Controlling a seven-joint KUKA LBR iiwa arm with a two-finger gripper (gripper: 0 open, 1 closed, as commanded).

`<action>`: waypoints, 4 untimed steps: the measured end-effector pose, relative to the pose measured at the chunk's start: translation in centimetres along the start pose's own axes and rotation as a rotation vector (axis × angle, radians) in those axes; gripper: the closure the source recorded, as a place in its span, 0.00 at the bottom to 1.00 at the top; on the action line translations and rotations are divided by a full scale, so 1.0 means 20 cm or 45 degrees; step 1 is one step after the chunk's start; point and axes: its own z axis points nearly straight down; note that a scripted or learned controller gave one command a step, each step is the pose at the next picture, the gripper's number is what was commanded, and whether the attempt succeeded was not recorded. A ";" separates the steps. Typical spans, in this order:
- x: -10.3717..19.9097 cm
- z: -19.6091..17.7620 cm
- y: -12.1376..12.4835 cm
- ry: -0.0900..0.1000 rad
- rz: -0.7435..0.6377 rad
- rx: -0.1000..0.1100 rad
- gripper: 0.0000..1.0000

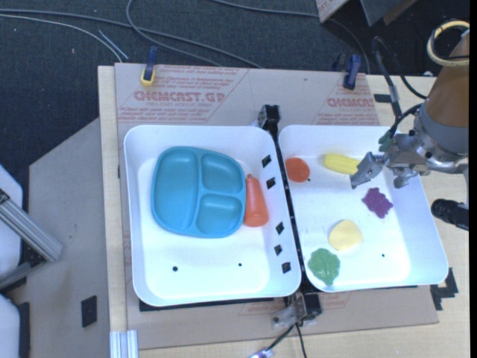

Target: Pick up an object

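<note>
In the right bin, the gripper, fingers spread, hangs between yellow corn and purple grapes, holding nothing.

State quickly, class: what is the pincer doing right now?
Pincer: above the right bin, beside the corn cob; open or shut cannot be told, and nothing shows between its fingers.

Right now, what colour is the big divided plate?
Blue; the moulded plastic divided plate shows clearly in the camera view.

A robotics lab: two white bins clamped onto a board-covered tabletop, loose cables trailing over dark carpet.
</note>
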 end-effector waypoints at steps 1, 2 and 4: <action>0.00 -0.03 0.01 -0.003 -0.004 -0.017 0.00; 0.01 0.28 0.03 -0.001 -0.003 -0.011 0.00; 0.04 0.80 0.04 -0.001 -0.003 -0.012 0.00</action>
